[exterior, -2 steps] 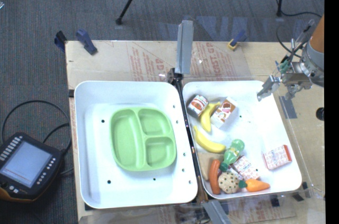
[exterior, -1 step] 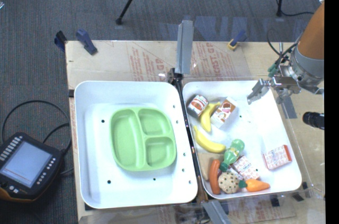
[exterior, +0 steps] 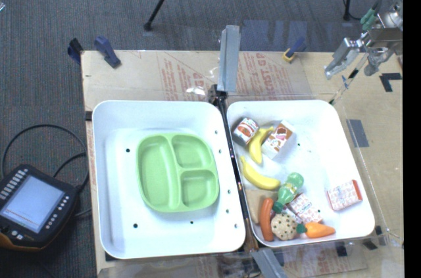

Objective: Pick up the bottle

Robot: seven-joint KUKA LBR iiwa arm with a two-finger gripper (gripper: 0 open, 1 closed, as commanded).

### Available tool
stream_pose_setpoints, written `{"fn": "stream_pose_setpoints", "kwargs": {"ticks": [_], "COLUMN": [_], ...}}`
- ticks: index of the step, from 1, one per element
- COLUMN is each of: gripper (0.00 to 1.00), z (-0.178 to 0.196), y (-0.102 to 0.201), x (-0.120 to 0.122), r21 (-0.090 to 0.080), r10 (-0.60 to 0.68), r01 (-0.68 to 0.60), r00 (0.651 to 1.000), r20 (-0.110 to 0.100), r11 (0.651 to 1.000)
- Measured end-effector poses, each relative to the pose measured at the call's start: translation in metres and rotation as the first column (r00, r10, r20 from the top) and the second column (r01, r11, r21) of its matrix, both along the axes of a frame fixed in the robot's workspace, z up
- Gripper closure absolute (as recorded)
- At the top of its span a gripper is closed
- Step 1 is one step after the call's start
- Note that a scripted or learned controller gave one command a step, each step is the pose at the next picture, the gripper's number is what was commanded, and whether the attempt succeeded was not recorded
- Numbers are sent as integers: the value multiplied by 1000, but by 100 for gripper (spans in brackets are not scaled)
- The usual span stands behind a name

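Nearest the camera, along the near edge of the right bin (exterior: 309, 107), a cookie (exterior: 284, 226), a carrot (exterior: 318, 229) and a hot dog (exterior: 266, 217) are lying packed together, and the bottle (exterior: 289, 189), green and lying tilted, is resting just beyond them with its lower end touching a small printed packet (exterior: 303, 207). A banana (exterior: 259, 176) is lying just to its left, a second banana (exterior: 257, 142) farther back beside a can (exterior: 246, 129) and a juice carton (exterior: 279, 139), and a red-and-white box (exterior: 344, 194) is sitting apart to the right. The gripper (exterior: 347, 60) is hanging well away from all this, beyond the bin's far right corner and over the bench, so the bottle is lying to its near left with the whole reach not yet made. Its fingers seem to be standing apart, clamped on nothing. The crowding is the likely trouble: a finger coming down could be landing on the packet, the hot dog or the banana, nudging the bottle aside or closing on a neighbour. The bottle, being round and on its side, could also be rolling or slipping out if gripped off-centre. In the left bin (exterior: 105, 139) a green divided plate (exterior: 177, 171) is sitting.
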State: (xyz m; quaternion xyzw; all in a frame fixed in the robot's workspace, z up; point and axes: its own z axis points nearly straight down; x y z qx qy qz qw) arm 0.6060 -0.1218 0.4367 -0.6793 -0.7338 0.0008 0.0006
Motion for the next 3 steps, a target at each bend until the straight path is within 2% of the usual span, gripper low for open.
{"fn": "stream_pose_setpoints", "kwargs": {"ticks": [1, 2, 3], "gripper": [0, 0, 100], "z": [0, 0, 10], "y": [23, 53, 53], "x": [-33, -74, -72], "r21": [1, 0, -1], "r10": [513, 760, 760], "r01": [-513, -760, -760], "r00": [859, 650, 650], "r20": [2, 2, 4], "r11": [859, 650, 650]}}
